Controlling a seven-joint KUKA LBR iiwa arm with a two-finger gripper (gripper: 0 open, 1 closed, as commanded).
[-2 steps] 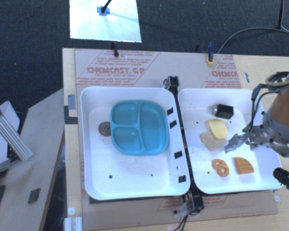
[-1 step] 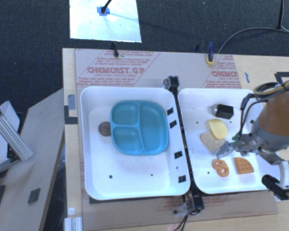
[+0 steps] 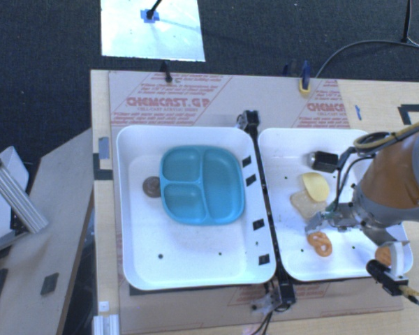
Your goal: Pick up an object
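A: Take the blue divided tray [image 3: 201, 185] as the marker. It lies in the left bin [image 3: 136, 257], with a small round brownish disc [image 3: 151, 186] touching its left edge. Both bins rest on the counter [image 3: 167, 96].

B: And to the right of the tray?

A: Across the divider is the right bin [image 3: 286, 257]. In it, well right of the tray, lie a pale flat piece [image 3: 302, 204] and a yellow wedge-like piece [image 3: 316, 185] just beside it. A dark block [image 3: 325, 161] sits further back, and an orange pretzel-shaped ring [image 3: 320, 243] sits nearer the front. Another small orange thing [image 3: 383, 255] sits at the far right, by the bin's rim.

B: Where is the gripper [image 3: 326, 218]?

A: Low over that bin, between the pale piece and the ring. Whether the jaws are spread or pressed together I cannot tell; the arm hides too much. I see nothing between them.

B: So which thing is likely?

A: The ring or the pale piece, I judge. Both lie close under the tool.

B: What could go wrong?

A: The things are flat and crowded. The jaws may close over one and slide off, or nudge the ring toward the bin wall. They may also catch two pieces and drop both on the lift.
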